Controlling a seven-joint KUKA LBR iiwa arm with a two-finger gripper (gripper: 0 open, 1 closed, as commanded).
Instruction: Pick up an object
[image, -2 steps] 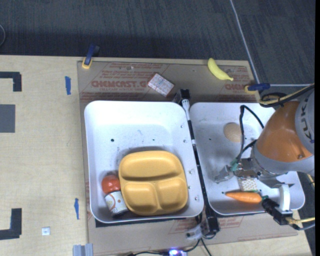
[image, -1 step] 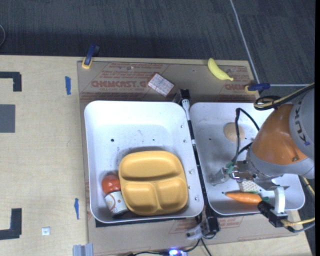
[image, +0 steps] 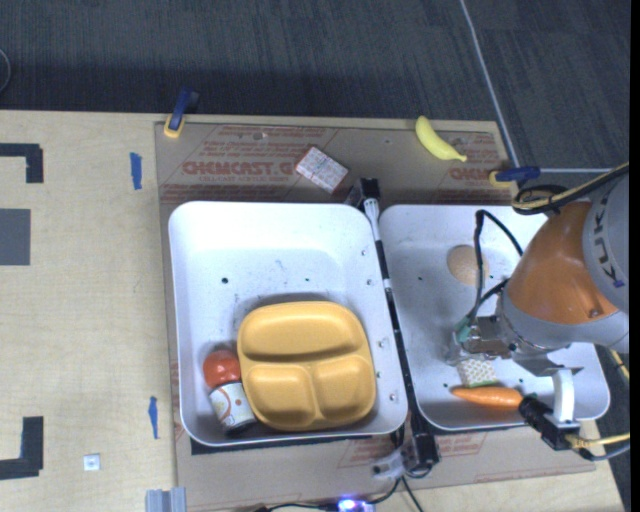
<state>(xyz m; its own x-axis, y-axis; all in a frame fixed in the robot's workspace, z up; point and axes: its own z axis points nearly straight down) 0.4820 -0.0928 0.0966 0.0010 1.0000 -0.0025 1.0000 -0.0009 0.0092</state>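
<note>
Cables (image: 400, 465) are lying along the bench's near edge, under the two bins. Beside the right bin's (image: 430, 300) near wall, the tool (image: 478, 345) is hovering over a toy carrot (image: 487, 396); I cannot tell its opening. Its descent is risking a slip, since the smooth carrot is crowding the wall. Tan bench (image: 80, 300), dark carpet (image: 300, 50) beyond.

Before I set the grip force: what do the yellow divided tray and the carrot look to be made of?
The yellow tray looks like moulded plastic: even colour, rounded compartments, soft sheen. The carrot looks like a plastic toy, uniformly orange and smooth, though real cannot be ruled out from here. Both sit in white bins, apparently glossy hard plastic.
</note>
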